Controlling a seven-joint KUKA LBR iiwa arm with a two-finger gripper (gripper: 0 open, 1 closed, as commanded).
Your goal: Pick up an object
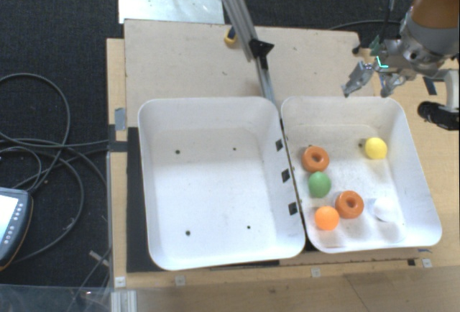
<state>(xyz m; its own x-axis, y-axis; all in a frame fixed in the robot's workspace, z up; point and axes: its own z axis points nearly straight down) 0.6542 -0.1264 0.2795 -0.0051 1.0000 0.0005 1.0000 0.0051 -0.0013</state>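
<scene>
1. Camera view: no brand, label or legible writing can be made out on any item.
2. Arm [433, 12]: entered from the right, grey with an orange band, positioned above the bench behind the right bin's far rim.
3. Gripper [369, 83]: two fingers are seen spread apart with nothing between them; it is held over the bench board just beyond the right bin's far edge, near its left half.
4. Pole [237, 5]: a grey metal bar is laid at a slant across the bench from the top, ending at a black clamp where the two bins meet.
5. Cables [43, 138]: black loops are spread on the dark floor at the left; a screen device [11, 221] is cut off by the left edge.
6. Left bin [154, 231]: white and shallow; only small dark specks are noted on its floor.
7. Right bin [417, 159]: white and shallow, touching the left bin. Contents, all well apart from the gripper:
   - yellow ball [375, 148], near the far right;
   - orange ring [315, 158], by the left wall;
   - green ball [319, 184], just below that ring;
   - second ring [349, 203], near the centre front;
   - orange ball [327, 218], touching the second ring's left side;
   - white object [386, 211], pale against the floor, shape unclear.
</scene>
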